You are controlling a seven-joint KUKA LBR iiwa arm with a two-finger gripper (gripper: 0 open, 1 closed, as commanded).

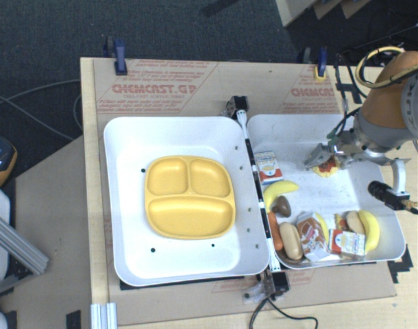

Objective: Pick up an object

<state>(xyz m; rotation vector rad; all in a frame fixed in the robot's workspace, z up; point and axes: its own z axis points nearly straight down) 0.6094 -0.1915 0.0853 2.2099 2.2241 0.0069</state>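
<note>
Bench [195, 91]: brown board, printed red lettering. Left bin [127, 184]: smooth white plastic, holds glossy yellow three-compartment tray [190, 197]. Right bin [312, 130]: toy food heaped at near edge, with curved banana [279, 192], brown rounded piece [283, 206], sausage [291, 241], wrapped packets [346, 242]. Hand [327, 157] low in right bin, over small red-yellow object [327, 169], lumpy and indistinct. Finger state: cannot tell.

Arm bent low at the right (orange band up), gripper [323, 157] pointing left.

Yellow divided plate [190, 197] in left bin [127, 142]; food fills right bin [298, 125].
</note>
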